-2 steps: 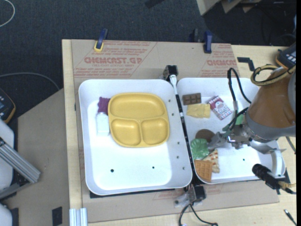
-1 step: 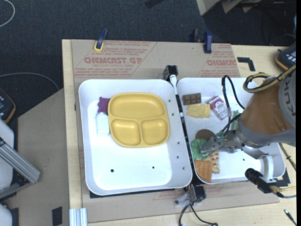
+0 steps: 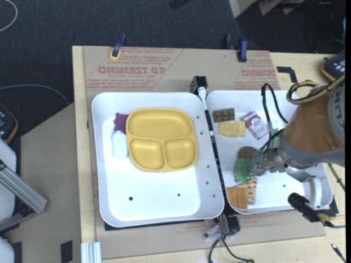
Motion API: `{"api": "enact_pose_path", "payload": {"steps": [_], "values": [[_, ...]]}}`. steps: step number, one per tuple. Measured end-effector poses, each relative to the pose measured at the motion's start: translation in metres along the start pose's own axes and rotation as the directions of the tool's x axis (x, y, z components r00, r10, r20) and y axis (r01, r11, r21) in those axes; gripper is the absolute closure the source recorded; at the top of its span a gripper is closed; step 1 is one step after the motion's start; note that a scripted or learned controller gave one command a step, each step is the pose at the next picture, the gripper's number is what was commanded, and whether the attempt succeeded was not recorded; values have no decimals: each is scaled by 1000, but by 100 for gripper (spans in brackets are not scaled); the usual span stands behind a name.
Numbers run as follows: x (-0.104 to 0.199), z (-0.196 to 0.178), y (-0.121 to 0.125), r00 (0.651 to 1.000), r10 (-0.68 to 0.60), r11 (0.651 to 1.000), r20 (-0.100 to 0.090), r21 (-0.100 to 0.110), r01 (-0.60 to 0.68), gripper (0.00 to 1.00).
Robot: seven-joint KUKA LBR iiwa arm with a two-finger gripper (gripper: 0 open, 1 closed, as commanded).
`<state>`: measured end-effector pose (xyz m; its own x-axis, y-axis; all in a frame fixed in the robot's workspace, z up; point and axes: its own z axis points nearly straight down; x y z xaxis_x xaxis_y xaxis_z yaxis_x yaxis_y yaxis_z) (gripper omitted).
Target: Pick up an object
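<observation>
The big yellow plastic plate with three parts (image 3: 161,138) hides most of the purple thing (image 3: 120,122) and white thing (image 3: 119,144) beside it, the grey arm covers part of the round brown thing (image 3: 247,152), and the claw (image 3: 255,167) tips are too blurry to tell.

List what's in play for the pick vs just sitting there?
In play: hand, green object beside it, waffle-like piece, right bin.
Idle: yellow divided plate, purple item, left bin, brown block, yellow wedge, red-white packet.
</observation>
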<state>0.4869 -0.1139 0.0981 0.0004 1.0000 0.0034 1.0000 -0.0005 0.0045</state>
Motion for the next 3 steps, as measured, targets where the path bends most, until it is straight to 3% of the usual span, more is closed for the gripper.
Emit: {"api": "enact_pose_path", "payload": {"steps": [2, 3], "values": [[1, -106, 3, 1000, -2, 1000, 6, -4, 2, 100], [1, -128, 5, 1000, -1, 1000, 5, -1, 1, 100]]}}
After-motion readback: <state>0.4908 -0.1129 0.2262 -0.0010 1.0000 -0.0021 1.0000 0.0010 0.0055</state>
